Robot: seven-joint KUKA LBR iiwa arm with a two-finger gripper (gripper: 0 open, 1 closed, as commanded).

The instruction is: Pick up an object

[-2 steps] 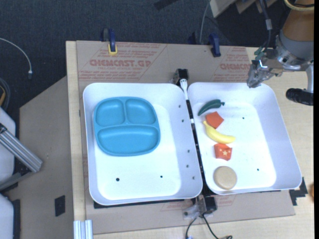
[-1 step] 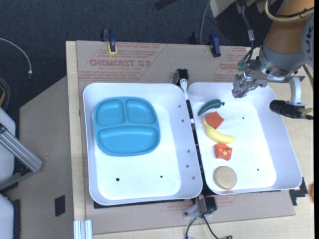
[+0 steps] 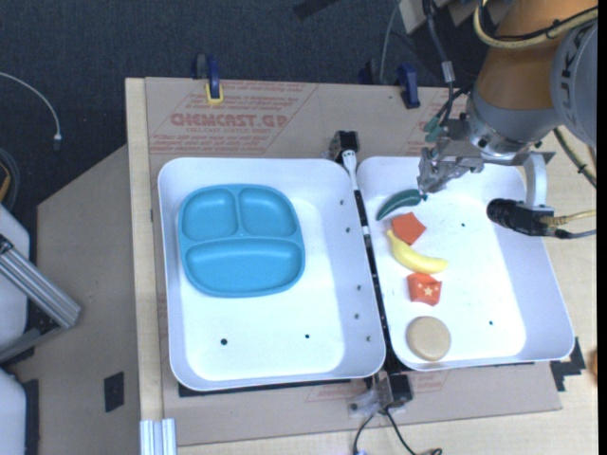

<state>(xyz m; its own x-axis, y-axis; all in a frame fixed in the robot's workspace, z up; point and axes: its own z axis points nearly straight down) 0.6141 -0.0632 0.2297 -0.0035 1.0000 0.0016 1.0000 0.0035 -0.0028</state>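
While the arm (image 3: pixel 531 55) reaches in over the right bin (image 3: pixel 512 282), its hand (image 3: pixel 429 184) sits at the far left part of that bin, just above the green pepper (image 3: pixel 400 202); whether it is clenched or released, I cannot tell. Below the pepper lie an orange block (image 3: pixel 409 227), a banana (image 3: pixel 414 255), a red piece (image 3: pixel 425 289) and a tan disc (image 3: pixel 429 336). A blue plate (image 3: pixel 242 239) rests in the left bin (image 3: pixel 275 339).

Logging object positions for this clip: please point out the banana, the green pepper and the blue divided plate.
banana (image 3: pixel 414 255): camera view, middle of its curved body.
green pepper (image 3: pixel 398 203): camera view, middle of the pod.
blue divided plate (image 3: pixel 243 240): camera view, ridge between its compartments.
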